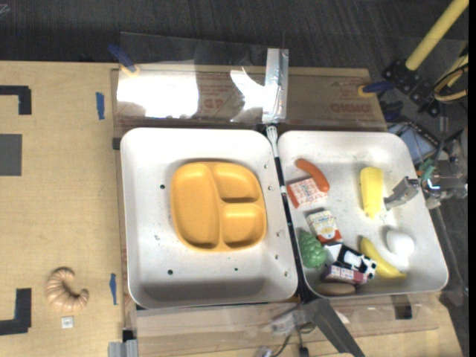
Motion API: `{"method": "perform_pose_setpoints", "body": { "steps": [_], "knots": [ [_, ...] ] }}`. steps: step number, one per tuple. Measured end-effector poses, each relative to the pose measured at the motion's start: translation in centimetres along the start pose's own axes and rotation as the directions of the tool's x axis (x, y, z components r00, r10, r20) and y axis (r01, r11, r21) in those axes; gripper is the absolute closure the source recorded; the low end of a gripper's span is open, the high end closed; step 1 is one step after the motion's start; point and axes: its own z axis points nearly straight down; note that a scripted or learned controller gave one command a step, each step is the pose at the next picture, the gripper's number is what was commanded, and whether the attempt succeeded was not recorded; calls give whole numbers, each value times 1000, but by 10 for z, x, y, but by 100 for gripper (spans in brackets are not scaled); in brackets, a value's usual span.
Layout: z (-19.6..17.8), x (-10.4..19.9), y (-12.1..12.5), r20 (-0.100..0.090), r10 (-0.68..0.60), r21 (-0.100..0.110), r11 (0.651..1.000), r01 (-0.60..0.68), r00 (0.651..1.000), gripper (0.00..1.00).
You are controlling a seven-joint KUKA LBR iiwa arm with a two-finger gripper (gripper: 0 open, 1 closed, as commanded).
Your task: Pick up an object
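Toys crowd the right bin (416,155), and we count them from its far side to its near side: an orange-red sausage (312,172) near the wall shared with the other bin, a small red and white packet (306,193) just below it, a second little carton (323,225) nearer us, then a green leafy piece (313,251) and a black and white cow-patterned box (348,265) at the near edge, with a brown piece (338,289) tucked under the rim in front of it. Toward the right we see an upright yellow block shaped like corn (370,192), a white egg (399,242) and a yellow banana (381,262) curving between the egg and the cow box. We find the hand (405,191) at that bin's right side, just beside the yellow corn block and above the egg; its grey tip points left toward the corn, but we cannot tell how far its grip is spread, nor whether it touches anything, and we see nothing held in it. In the left bin (141,199) we see a yellow divided tray (218,203) lying flat in the middle. On the bench (52,199) to the left, well apart from both bins, lies a tan croissant (65,288).
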Motion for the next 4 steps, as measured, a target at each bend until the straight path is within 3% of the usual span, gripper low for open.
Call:
{"method": "perform_pose_setpoints", "body": {
  "steps": [1, 2, 3, 4],
  "knots": [
    [-8, 0, 0, -1, -1, 3, 1000, 1, 1000, 100],
    [55, 4, -2, -1, -28, 4, 1000, 28, 1000, 100],
    [-7, -15, 18, 4, -91, -7, 996, 91, 996, 100],
    [-5, -14, 17, 2, -91, -3, 996, 91, 996, 0]
  ]
}}
